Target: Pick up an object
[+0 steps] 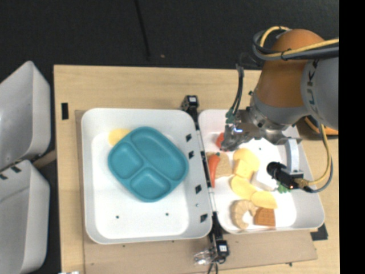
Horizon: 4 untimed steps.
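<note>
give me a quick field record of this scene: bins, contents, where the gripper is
left bin: holds a teal divided plate, with a yellow piece partly under its upper left edge
right bin: holds a pile of toy food, among it an orange carrot-like piece, yellow pieces and a waffle-like brown piece
gripper: low over the right bin's upper left part, by a red piece
grasp: cannot tell

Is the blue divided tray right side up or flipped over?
Right side up: the blue tray in the left bin shows three recessed compartments facing the camera.
</note>
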Each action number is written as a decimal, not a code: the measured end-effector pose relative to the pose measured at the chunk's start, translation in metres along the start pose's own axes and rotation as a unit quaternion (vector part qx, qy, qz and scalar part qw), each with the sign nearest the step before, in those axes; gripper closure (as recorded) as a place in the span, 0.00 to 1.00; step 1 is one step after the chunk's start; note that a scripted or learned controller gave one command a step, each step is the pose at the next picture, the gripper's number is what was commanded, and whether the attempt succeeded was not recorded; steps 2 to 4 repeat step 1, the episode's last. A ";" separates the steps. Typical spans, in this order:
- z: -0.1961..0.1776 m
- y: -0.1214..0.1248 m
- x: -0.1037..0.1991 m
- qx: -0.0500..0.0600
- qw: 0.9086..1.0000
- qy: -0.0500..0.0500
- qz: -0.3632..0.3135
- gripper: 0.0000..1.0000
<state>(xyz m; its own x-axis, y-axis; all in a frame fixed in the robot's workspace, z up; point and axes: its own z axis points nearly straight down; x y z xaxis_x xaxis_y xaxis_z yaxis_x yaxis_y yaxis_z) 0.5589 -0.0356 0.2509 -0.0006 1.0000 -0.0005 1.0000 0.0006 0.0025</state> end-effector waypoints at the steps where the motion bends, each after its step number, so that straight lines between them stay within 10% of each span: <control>1: 0.005 -0.010 0.001 0.001 1.000 0.000 0.002 1.00; 4: 0.005 -0.010 0.001 0.001 1.000 0.000 0.002 1.00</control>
